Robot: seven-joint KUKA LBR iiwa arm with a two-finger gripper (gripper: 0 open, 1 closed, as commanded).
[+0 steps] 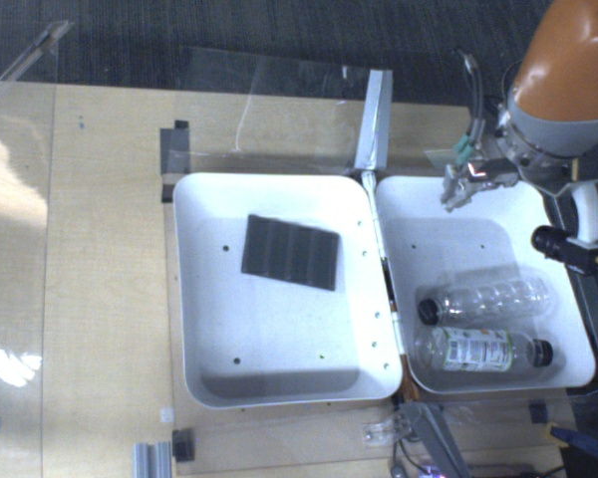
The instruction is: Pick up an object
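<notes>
Two clear bottles [483, 325] lie in the right bin [419, 237]. Above its far edge is the gripper [461, 189]; whether it pinches anything, nobody can tell.

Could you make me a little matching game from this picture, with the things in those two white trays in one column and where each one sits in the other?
Things:
1. dark ribbed pad
2. clear empty bottle
3. labelled bottle
4. gripper

Places:
A. right bin, on its side, nearest the front rim
B. over the far edge of the right bin
C. left bin, lying flat
D. right bin, on its side, just behind the other bottle

Pairs: 1-C, 2-D, 3-A, 4-B
</notes>
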